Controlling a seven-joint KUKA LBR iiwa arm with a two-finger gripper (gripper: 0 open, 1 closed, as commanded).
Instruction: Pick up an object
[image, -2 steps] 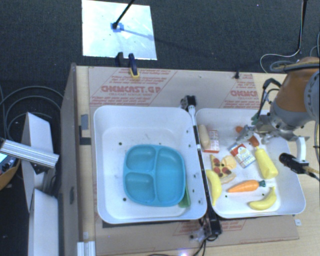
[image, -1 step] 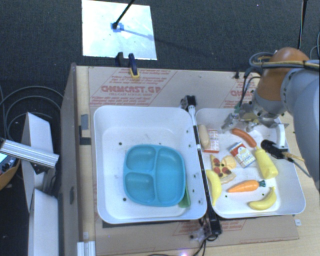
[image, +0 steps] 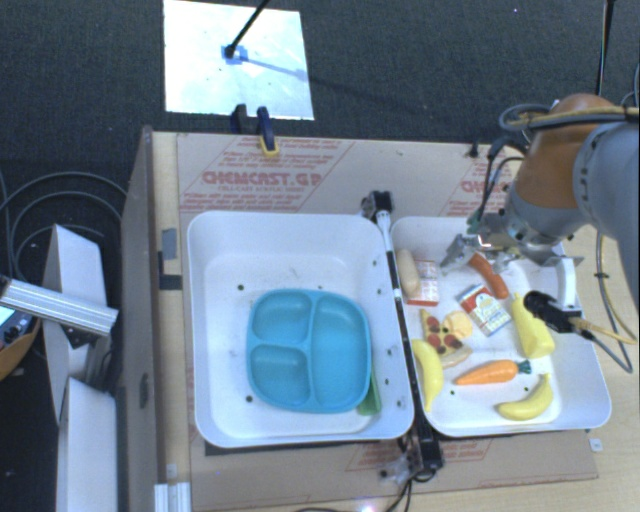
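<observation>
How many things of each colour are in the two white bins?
Blue: 1, the divided plate
Green: 1, the piece under the plate's edge
Yellow: 3, the bananas
Orange: 2, the carrot and sausage
Mixed colours: 4
Total: 11

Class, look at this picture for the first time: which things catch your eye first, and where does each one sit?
The bright blue divided plate stands out, lying in the left white bin. Next comes the heap of toy food in the right white bin, with an orange carrot and a yellow banana near its front edge. The grey arm with its orange band reaches in over that bin from the right.
</observation>
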